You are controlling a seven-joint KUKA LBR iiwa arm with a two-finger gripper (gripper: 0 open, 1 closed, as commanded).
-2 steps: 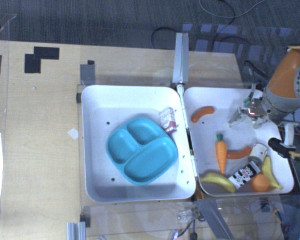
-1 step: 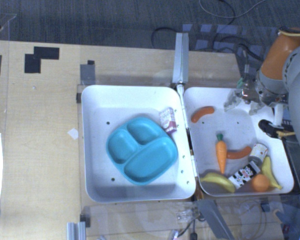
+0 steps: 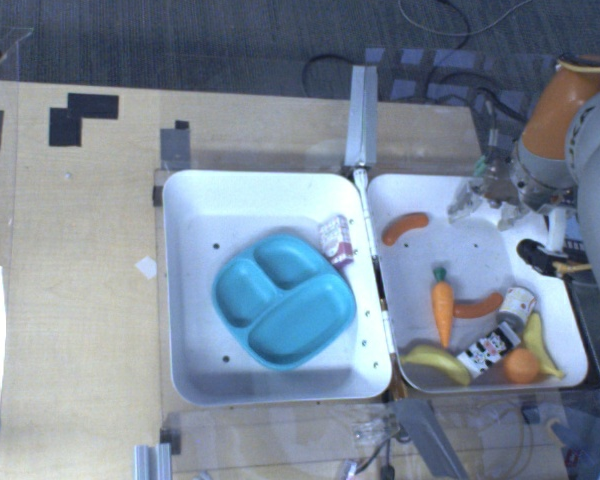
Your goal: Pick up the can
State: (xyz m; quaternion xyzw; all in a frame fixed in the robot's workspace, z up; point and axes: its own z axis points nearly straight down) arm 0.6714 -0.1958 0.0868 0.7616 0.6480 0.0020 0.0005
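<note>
The can [image 3: 336, 240], small with a red and white label, lies on its side in the left bin [image 3: 190, 268]. It rests against that bin's right wall, touching the upper right corner of a blue divided plate [image 3: 285, 300]. My gripper [image 3: 478, 204] hangs over the far right part of the right bin [image 3: 485, 253], well to the right of the can. It is open, with nothing between its fingers. A short sausage [image 3: 405, 226] lies between the gripper and the can's side of the bench.
The right bin holds a carrot [image 3: 442, 308], a second sausage [image 3: 477, 306], two bananas [image 3: 435, 361] [image 3: 538, 346], an orange [image 3: 521, 365] and a black and white bottle [image 3: 500, 338]. A metal divider post [image 3: 361, 118] stands behind the bins' shared wall.
</note>
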